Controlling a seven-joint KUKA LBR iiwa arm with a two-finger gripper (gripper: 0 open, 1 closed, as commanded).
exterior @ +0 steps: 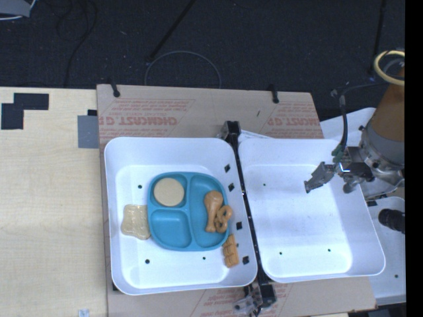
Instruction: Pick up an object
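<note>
While my gripper [332,179] hangs spread and empty over the right bin [310,256], I eye the pretzel [223,218] on the blue tray [173,233] in the left bin [125,269]: probably light, rigid, brittle; I'd pinch across its narrow waist.

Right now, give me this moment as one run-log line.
gripper: over right bin, holding nothing | blue tray: left bin | pick: not done

The blue tray [173,233] and food crowd the left bin [125,269]; the right bin's [297,256] floor lies open.
</note>
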